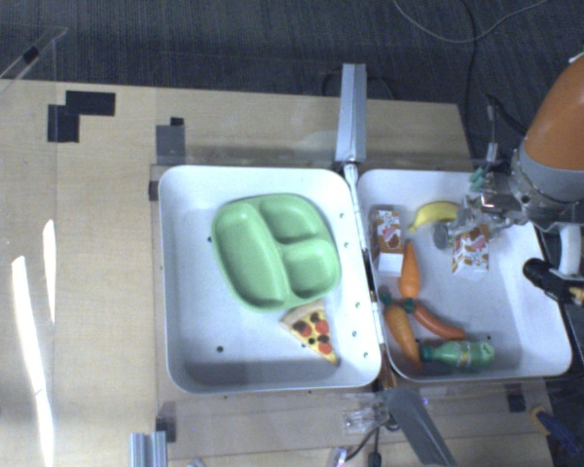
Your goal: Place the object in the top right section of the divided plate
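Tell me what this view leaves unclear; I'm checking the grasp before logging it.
- gripper: whether it holds the small packet under it; blur and the wrist hide the contact.
- arm: cut off by the right edge.
- small carton: label too small to read.

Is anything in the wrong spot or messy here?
The pizza slice lies on the left bin's floor, just off the green plate's lower edge, not in any section. The plate sits turned at a slant. In the right bin, the carrots and the bottle lie jumbled together.
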Controlling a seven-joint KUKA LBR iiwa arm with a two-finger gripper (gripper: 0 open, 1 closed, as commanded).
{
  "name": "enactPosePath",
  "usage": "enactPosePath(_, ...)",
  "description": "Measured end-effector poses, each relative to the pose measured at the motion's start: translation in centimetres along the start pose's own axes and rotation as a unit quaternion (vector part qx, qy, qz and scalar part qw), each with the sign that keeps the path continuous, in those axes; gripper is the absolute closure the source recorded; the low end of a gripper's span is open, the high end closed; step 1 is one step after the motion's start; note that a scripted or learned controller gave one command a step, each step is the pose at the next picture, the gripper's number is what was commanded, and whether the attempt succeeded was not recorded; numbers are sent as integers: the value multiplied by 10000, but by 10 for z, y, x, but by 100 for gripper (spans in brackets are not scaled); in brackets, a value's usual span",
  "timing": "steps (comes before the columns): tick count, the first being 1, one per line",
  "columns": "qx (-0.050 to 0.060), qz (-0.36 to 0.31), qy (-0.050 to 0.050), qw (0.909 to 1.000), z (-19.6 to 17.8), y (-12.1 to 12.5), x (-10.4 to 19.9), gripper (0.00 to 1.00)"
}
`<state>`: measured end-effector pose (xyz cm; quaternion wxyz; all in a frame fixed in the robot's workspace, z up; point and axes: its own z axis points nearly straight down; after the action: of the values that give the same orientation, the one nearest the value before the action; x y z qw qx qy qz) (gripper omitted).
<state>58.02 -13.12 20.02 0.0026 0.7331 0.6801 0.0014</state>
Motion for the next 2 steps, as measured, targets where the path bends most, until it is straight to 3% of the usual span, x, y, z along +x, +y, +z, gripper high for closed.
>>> enactPosePath(1,-13,-856,10,9963,-33,3,122,100)
enactPosePath(2,6,-1522,15,9884,15,-24,182,100)
